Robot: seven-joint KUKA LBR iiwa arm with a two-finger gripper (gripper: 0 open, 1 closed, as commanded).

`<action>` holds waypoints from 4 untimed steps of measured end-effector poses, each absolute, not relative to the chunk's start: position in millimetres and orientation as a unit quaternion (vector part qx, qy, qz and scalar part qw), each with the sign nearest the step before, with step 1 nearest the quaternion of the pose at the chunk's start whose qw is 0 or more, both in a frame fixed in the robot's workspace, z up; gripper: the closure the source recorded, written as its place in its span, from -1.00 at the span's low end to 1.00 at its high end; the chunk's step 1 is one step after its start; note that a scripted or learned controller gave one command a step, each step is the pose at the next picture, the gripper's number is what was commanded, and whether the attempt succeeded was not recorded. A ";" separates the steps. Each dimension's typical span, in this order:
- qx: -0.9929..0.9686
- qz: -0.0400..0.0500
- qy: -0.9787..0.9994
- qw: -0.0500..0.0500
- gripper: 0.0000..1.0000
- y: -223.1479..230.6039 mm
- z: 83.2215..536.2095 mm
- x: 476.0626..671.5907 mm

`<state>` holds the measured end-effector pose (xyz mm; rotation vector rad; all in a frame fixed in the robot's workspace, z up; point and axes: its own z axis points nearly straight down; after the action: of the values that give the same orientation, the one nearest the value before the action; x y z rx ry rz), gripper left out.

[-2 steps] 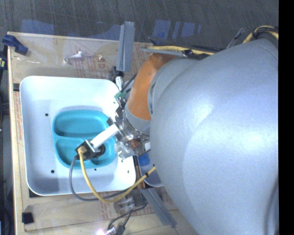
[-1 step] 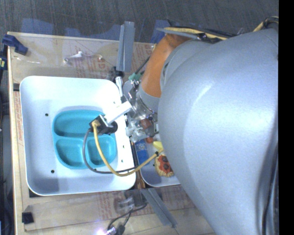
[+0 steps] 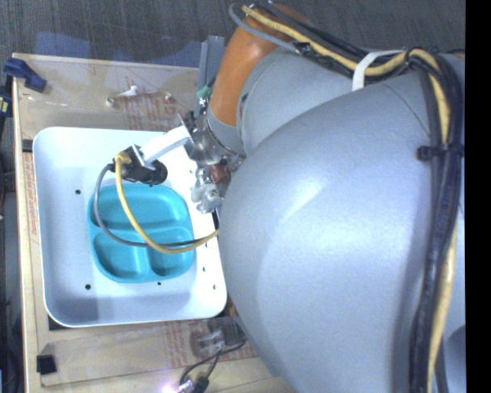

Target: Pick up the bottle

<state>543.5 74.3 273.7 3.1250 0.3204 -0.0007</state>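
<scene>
One camera is all I have on this rig, looking down at a slant, and most of its right half is taken up by the grey arm (image 3: pixel 335 219), with the orange band (image 3: pixel 233 64) above the wrist near the top centre. From there the wrist drops toward the white bin (image 3: pixel 53 219), which sits on the pale wooden bench (image 3: pixel 90 97) at the left of the view. The gripper (image 3: pixel 205 188) hangs over the bin's right side, just beside the right edge of a blue tray (image 3: pixel 119 256). From my seat I cannot tell whether the gripper is apart or together (its tip is small and crowded by the wrist hardware), and I see nothing clamped in it. The blue tray lies flat in the middle of the bin, with low ridges dividing it into one long compartment and two smaller ones, and its floor looks bare where I can see it. The bin's white floor shows all around the tray on the left, top and bottom. A blue clamp (image 3: pixel 24 74) grips the bench's far left corner, and a scrap of pale tape (image 3: pixel 135 95) lies on the wood above the bin. Where the bottle lies I cannot tell.
</scene>
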 end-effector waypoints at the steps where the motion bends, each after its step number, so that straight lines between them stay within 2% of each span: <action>1: 0.980 -0.002 0.197 -0.001 1.00 9.5 321.7 529.9; 2: 0.995 -0.002 0.102 0.000 1.00 16.9 320.6 477.8; 3: 0.987 -0.004 0.161 -0.002 1.00 62.7 211.8 491.9; 4: 0.962 -0.004 0.273 -0.003 1.00 4.3 218.0 488.9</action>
<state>488.9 4.3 218.0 3.0268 0.8604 -0.0114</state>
